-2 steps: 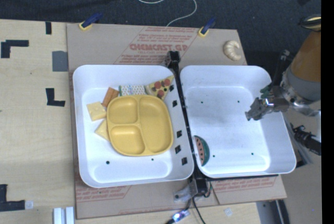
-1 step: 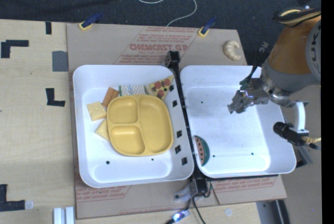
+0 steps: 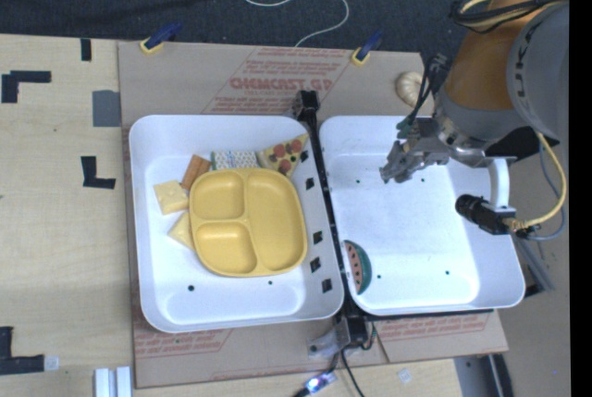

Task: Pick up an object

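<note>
Hovering: grey two-finger gripper [image 3: 400, 166] over right white bin [image 3: 481, 293] | grip: cannot tell | target guess: small flat watermelon slice toy [image 3: 357, 264], light, thin; pinch its edges

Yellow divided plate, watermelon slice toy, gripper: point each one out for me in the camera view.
Yellow divided plate [image 3: 248, 221]: camera view, on its centre where the dividers meet.
Watermelon slice toy [image 3: 357, 264]: camera view, on its red flesh, at the right bin's left wall.
Gripper [image 3: 400, 166]: camera view, at its fingertips over the right bin.
</note>
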{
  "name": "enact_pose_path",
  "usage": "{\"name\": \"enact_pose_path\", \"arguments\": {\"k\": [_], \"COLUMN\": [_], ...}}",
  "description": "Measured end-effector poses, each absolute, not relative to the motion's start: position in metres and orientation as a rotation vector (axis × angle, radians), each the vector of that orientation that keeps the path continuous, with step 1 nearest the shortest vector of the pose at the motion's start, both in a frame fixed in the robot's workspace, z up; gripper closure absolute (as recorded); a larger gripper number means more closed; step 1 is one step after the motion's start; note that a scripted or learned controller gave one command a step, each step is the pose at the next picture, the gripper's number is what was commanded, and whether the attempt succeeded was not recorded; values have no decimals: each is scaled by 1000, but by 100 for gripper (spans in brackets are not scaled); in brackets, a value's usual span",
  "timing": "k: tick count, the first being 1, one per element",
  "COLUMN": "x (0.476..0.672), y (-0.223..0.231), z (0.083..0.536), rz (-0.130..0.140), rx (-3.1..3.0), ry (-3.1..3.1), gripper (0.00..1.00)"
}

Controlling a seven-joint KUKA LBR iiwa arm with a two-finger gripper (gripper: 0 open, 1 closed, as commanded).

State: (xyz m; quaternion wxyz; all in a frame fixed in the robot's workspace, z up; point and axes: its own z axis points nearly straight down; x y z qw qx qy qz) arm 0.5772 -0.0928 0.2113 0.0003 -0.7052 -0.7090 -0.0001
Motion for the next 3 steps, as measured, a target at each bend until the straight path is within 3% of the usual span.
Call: {"name": "enact_pose_path", "arguments": {"k": [2,3], "x": [642,666], "y": [-3,38], "z": [225,234], "rz": [-4,-3], "rx": [-2214,-2215], "ry": [-2230,-2228], "gripper": [100,100]}}
